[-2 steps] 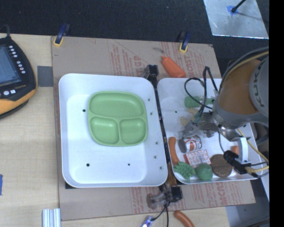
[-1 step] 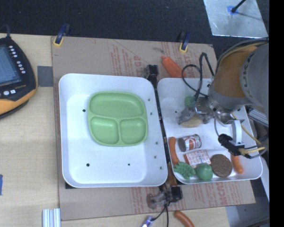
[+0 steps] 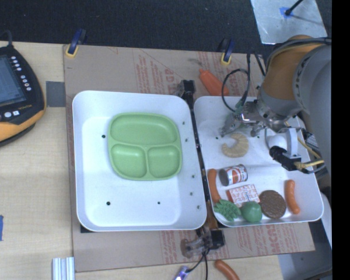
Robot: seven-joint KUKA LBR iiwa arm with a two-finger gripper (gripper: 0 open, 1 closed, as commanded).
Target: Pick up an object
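Robotics laboratory. A wooden bench (image 3: 29,185) carries a cardboard sheet (image 3: 134,69) held by clamps (image 3: 74,41), on which sit two white bins (image 3: 87,214). A teach pendant (image 3: 9,95) with a screen lies far across the bench from the hand (image 3: 240,121). Loose cables (image 3: 233,83) run just behind the hand.

Worktop (image 3: 29,203): pale wood, carrying a brown cardboard sheet (image 3: 134,69) printed with red lettering. Two clamps, one blue and yellow (image 3: 74,42) and one likewise (image 3: 226,51), sit on the sheet's far edge. Teach pendant (image 3: 9,95): dark screen, orange-yellow casing, at the worktop's left edge. Grey tape patch (image 3: 55,94) lies just beside the pendant. Blue mark (image 3: 0,227) sits near the worktop's left front. Black floor beyond carries a pale sheet (image 3: 283,10).
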